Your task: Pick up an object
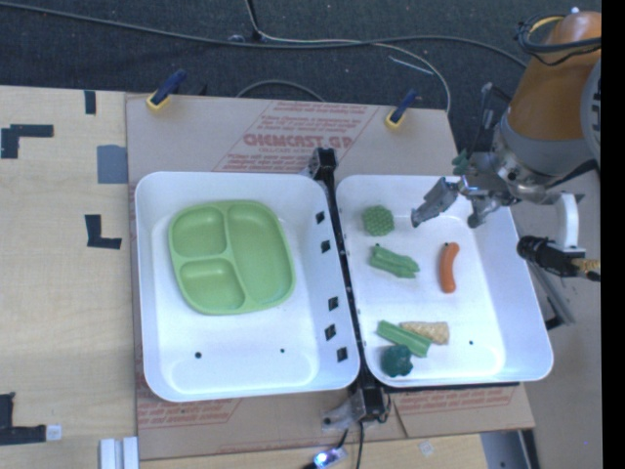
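Objects for picking lie in the right-hand white bin [518, 301]: a green bumpy piece [378, 221] near the upper left, a green pod-shaped piece [394, 261] just below it, an orange sausage-shaped piece [448, 267] to its right, and nearer the front edge a long green piece [402, 336] touching a pale tan wedge [431, 331], with a dark green rounded piece [396, 362] just beside them. My end effector [452, 206] hangs above the upper part of this bin, its two grey fingers spread open and holding nothing, with the orange piece below and slightly apart from it. My grey arm with its orange band [557, 86] reaches in from the right. The left-hand white bin [156, 291] holds a light green divided plate [231, 256]. Both bins sit on brown cardboard [283, 135] on the wooden table [59, 291].
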`<action>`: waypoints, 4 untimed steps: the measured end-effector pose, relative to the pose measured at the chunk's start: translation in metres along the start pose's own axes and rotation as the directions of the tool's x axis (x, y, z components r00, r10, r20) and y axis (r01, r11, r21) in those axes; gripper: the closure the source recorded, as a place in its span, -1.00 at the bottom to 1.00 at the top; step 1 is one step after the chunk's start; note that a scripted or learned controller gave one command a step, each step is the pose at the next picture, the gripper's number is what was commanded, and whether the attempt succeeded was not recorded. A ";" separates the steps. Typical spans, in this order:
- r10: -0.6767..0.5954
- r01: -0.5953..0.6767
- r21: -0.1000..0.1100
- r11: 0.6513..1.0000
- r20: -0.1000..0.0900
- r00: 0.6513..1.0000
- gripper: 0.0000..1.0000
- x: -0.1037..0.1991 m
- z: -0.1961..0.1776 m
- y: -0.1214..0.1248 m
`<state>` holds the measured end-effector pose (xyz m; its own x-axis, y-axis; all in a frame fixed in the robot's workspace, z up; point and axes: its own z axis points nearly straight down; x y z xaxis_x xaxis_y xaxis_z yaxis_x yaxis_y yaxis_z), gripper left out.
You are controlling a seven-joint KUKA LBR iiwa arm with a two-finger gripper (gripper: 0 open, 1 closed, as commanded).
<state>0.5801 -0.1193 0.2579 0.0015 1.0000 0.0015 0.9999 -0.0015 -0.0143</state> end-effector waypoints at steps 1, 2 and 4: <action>-0.003 0.003 -0.013 1.000 0.001 1.000 -1.00 0.000 -0.007 0.002; -0.002 0.002 -0.009 1.000 0.002 1.000 -1.00 0.000 0.037 0.005; -0.002 0.002 -0.006 1.000 0.001 1.000 -1.00 0.001 0.166 0.008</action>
<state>0.5854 -0.1184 0.0917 -0.0009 1.0000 0.0003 1.0000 0.0009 -0.0080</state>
